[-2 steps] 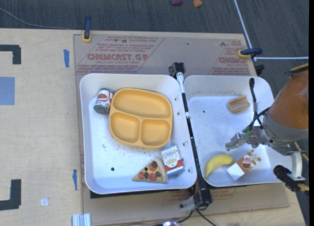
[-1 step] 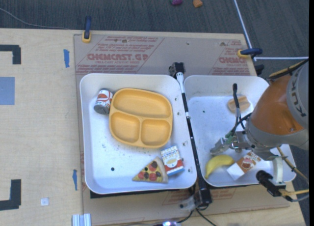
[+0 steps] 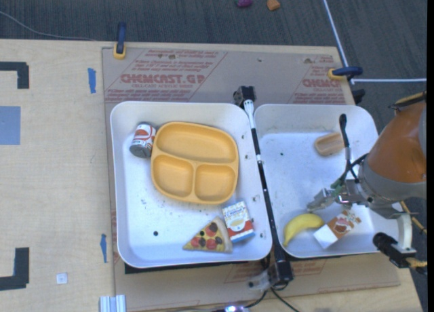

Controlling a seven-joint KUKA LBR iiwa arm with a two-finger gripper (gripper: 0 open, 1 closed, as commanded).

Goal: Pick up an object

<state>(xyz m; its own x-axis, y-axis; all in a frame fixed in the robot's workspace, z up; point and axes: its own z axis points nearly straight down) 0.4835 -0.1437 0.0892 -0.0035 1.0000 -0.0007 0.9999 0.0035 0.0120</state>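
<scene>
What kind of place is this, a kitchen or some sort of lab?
Most likely a robot lab test bench, not a kitchen: two white bins clamped onto a board, toy food such as a plastic banana and pizza slice, and a robot arm reaching in.

One fixed camera above the bench (image 3: 61, 168), looking down at a slant, both white bins (image 3: 129, 188) in frame
</scene>
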